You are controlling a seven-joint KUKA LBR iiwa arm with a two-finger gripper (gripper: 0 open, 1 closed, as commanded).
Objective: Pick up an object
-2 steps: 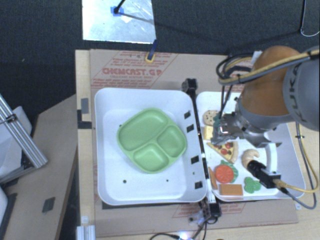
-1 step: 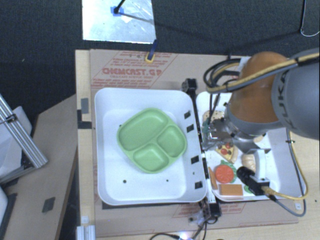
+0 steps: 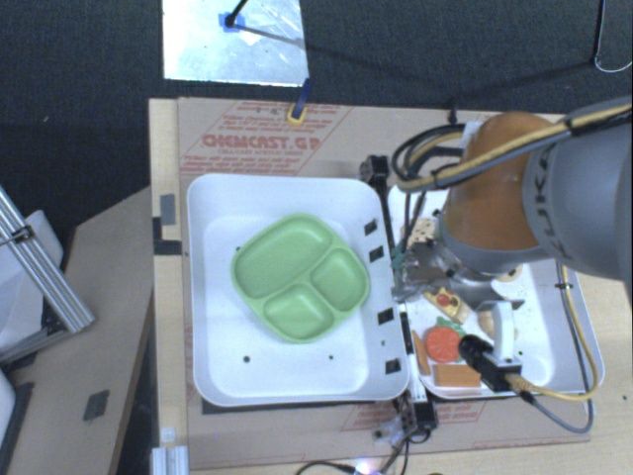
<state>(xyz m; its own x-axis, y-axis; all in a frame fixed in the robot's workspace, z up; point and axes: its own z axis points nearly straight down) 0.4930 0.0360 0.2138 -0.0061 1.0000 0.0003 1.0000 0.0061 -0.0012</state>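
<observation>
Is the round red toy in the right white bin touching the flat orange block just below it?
Cannot tell. In the camera view the round red toy sits directly above the flat orange block in the right white bin, but no clear gap or contact shows.

A robotics lab: bench [image 3: 247,127] with bins [image 3: 213,265], cabled arm [image 3: 554,196].

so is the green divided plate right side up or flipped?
Right side up: the green divided plate lies flat in the left bin, its three compartments facing upward.
</observation>
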